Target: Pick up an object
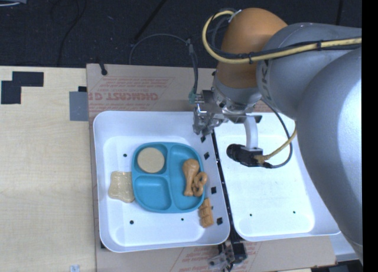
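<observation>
- Looking down on both bins from my seat, I see the gripper (204, 124) hanging over the back edge of the left bin (112, 132), close to the seam between the two bins, with nothing between its fingers that I can make out.
- I cannot tell whether the hand is released or clenched; the wrist and cabling hide it.
- My likeliest target is the chicken-leg toy (190, 176), lying in the right-hand compartment of the blue tray (155, 197), in the left bin, forward of the gripper.
- I judge it light and stiff, probably smooth plastic, so slippery; I would pinch it across the narrow shank rather than the bulbous end.
- A pretzel piece (201, 182) touches it on the right side, so a sloppy close could catch both or knock one away.
- The tray also holds a round tan disc (150, 159) in its back-left compartment: flat and low, a poor pinch target in my view. The front-left compartment looks bare.
- Outside the tray, a pale bread-like piece (121, 185) lies just beside its left edge, and a small brown ridged piece (205, 213) sits against the bin's right wall near the front.
- The right bin (277, 217) has the arm's black fitting and yellow hose hanging over its back half.
- The tray is itself light, I guess, and may slide if pushed.
</observation>
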